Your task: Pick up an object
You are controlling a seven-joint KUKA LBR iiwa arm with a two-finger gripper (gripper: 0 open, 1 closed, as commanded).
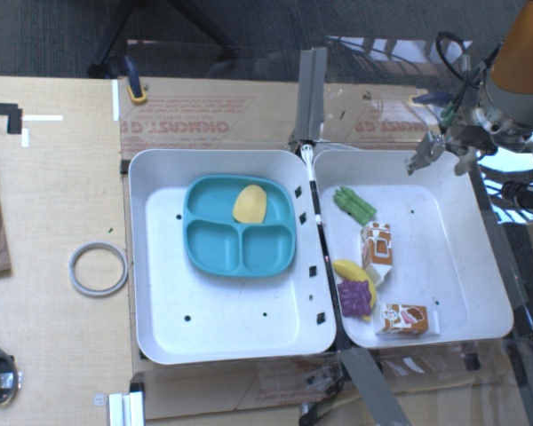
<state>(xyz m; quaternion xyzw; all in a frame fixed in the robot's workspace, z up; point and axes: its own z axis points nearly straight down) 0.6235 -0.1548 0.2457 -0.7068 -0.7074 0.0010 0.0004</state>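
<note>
**Gripper hovers at the right bin's far corner, nothing held**

While the grey arm with the orange band (pixel 521 56) reaches in from the right, its two-finger gripper (pixel 444 152) hangs above the far right corner of the right shallow white bin (pixel 466 238). Its fingers stand apart with nothing between them.

On that bin's floor, well apart from the gripper, lie a green ridged vegetable-shaped toy (pixel 354 205), a small white and orange carton (pixel 377 245), a yellow banana-shaped toy (pixel 353 271), a purple grape-cluster toy (pixel 355 299) touching the banana, and a brown and white carton (pixel 403 319) near the front wall.

A teal divided plastic tray (pixel 240 247) sits in the left shallow white bin (pixel 222 327), and a pale yellow rounded toy (pixel 250 204) rests in its far compartment.

On the wooden bench (pixel 53 185) left of the bins lies a grey tape ring (pixel 99 268).
</note>
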